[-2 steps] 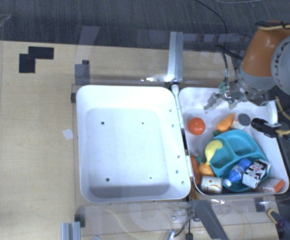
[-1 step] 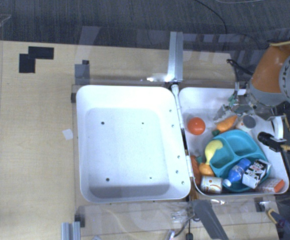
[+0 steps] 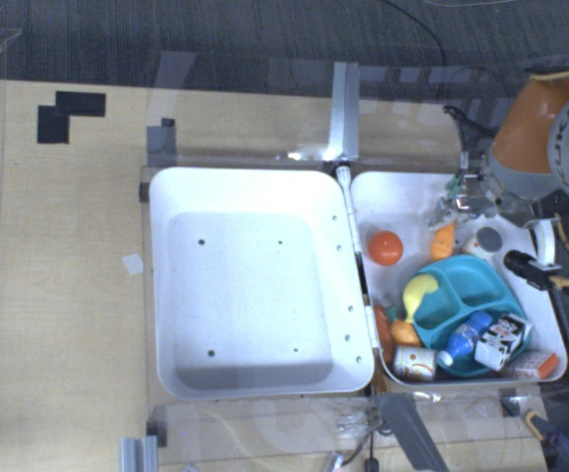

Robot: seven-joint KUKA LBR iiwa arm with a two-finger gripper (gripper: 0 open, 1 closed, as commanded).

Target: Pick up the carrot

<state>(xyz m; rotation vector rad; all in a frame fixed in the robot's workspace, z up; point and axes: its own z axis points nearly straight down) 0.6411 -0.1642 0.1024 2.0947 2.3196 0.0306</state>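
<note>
Orange carrot (image 3: pixel 442 241) is being approached by the gripper (image 3: pixel 453 205); jaws' state cannot be told. Likely light, rigid, smooth; mid-body grasping is advised.

The blue tray (image 3: pixel 471 298) hides part of the carrot (image 3: pixel 443 241); the arm (image 3: pixel 549 136) runs off-frame.

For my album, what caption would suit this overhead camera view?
Grey-and-orange arm's gripper poised above a small orange piece in the cluttered right bin, beside a blue tray.
</note>
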